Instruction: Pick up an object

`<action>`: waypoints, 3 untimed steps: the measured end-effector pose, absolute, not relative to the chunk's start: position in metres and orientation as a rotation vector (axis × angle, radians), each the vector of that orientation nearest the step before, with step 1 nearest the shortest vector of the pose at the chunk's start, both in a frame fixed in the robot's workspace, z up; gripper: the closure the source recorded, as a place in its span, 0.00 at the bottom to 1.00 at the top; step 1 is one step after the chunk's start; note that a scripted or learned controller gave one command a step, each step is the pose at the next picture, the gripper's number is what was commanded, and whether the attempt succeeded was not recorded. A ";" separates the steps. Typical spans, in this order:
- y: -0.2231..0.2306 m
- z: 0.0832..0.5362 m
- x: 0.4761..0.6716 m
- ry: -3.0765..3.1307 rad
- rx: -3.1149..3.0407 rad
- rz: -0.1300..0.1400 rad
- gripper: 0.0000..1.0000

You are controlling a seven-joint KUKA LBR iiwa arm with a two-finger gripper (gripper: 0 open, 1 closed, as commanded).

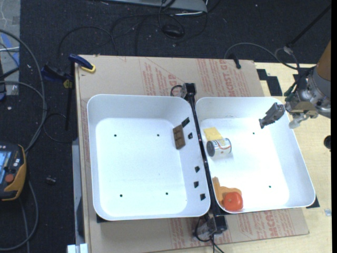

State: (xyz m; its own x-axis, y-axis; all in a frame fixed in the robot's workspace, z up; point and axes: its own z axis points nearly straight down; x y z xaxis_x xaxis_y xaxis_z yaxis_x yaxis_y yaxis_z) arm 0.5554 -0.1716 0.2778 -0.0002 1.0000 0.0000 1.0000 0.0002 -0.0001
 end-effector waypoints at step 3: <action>-0.165 0.092 0.549 -2.218 -2.218 0.005 0.00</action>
State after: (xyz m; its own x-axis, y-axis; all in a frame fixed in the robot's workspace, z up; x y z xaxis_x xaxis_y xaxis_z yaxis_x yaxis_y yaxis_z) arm 0.5490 -0.1646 0.0925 0.0003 1.0000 0.0013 1.0000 -0.0003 -0.0056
